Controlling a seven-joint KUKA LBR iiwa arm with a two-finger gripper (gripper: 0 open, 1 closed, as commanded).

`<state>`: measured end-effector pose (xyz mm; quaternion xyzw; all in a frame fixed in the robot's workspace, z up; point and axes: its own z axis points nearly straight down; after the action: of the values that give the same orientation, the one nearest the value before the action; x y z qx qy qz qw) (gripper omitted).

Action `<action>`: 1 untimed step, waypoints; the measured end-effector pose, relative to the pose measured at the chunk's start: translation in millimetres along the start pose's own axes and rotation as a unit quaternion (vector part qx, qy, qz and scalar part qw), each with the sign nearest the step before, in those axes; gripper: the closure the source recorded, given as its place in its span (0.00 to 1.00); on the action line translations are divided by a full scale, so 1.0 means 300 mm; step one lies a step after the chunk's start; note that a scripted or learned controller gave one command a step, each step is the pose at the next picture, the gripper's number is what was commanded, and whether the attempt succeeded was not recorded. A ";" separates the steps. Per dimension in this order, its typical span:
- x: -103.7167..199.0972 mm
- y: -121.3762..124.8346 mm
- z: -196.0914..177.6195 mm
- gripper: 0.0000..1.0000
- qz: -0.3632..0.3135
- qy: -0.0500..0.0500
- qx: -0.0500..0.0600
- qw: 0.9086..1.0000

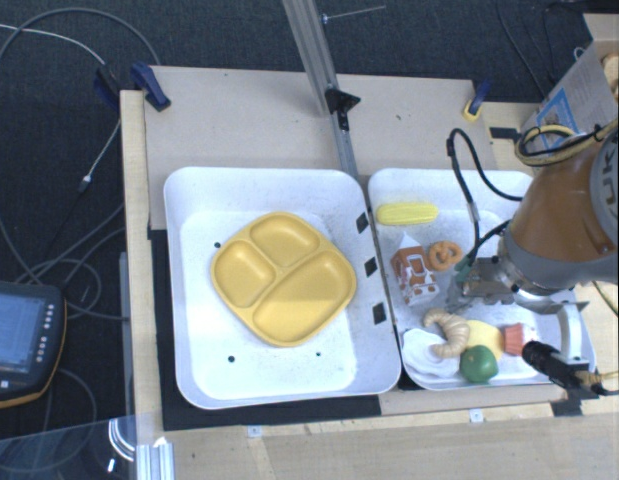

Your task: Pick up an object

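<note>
No readable text can be made out anywhere; some print on the blue-and-white packet (pixel 577 96) at top right is probably there, but it's too blurred.

In the right bin (pixel 389 193) we record a yellow corn cob (pixel 407 213) lying flat near the far wall. Nearer, we note a small red-and-white block-like item (pixel 413 273) with a brown pretzel-like ring (pixel 444 255) just beside it. At the near wall a white dish (pixel 421 356) carries a tan curved piece (pixel 451 332); a green ball (pixel 478 364) sits touching a pale yellow piece (pixel 481 333), with an orange item (pixel 513 340) alongside.
</note>
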<state>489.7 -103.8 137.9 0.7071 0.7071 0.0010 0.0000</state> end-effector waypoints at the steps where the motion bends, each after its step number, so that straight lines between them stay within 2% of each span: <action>1: -0.029 -0.008 -0.193 1.00 0.000 -0.002 -0.003 1.000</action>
<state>487.2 -112.6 195.7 0.7069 0.7073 0.0019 0.0033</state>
